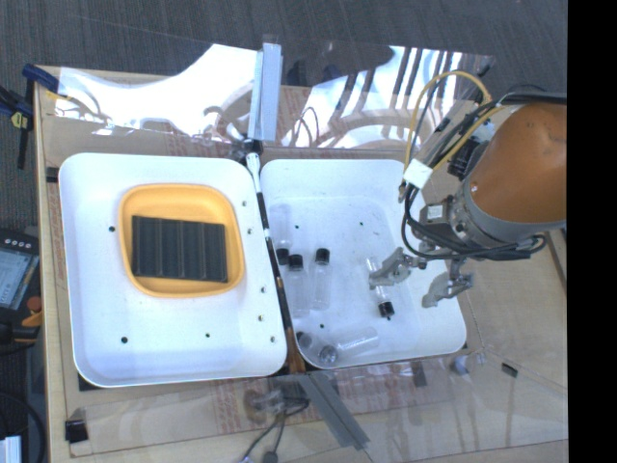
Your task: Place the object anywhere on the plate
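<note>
Tool (420, 278) above faint clear vials (310, 283)

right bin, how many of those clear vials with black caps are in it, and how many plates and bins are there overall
Clear vials with black caps: 4, at and, by the look of it, a capless-looking one lying at the front
Yellow plate: 1
White bins: 2, left and right
Total: 7

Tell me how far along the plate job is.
Nothing is done: the yellow plate in the left bin carries only its dark ridged insert. The open gripper hangs over the right bin, holding nothing. The small vials still need picking and placing.
</note>
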### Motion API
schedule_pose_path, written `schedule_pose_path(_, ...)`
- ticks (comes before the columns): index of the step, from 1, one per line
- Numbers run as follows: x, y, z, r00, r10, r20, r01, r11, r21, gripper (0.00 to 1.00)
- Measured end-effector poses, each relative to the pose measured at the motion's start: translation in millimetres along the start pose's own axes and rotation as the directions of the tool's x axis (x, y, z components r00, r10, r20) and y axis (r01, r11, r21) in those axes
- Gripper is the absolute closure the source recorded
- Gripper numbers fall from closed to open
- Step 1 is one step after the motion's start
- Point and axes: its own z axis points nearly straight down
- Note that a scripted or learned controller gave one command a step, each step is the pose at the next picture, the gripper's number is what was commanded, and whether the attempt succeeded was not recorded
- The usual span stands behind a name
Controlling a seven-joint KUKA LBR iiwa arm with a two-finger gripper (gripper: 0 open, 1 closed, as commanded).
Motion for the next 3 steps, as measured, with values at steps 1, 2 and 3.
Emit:
schedule_pose_path(1, 3, 9, 21, 0.956, -0.294, 0.001, 0.294, 0.956, -0.004, 0.00)
schedule_pose_path(2, 7, 17, 41, 0.789, -0.614, 0.003, 0.614, 0.789, -0.005, 0.00)
schedule_pose_path(3, -1, 20, 34, 0.360, -0.933, 0.003, 0.933, 0.360, -0.002, 0.00)
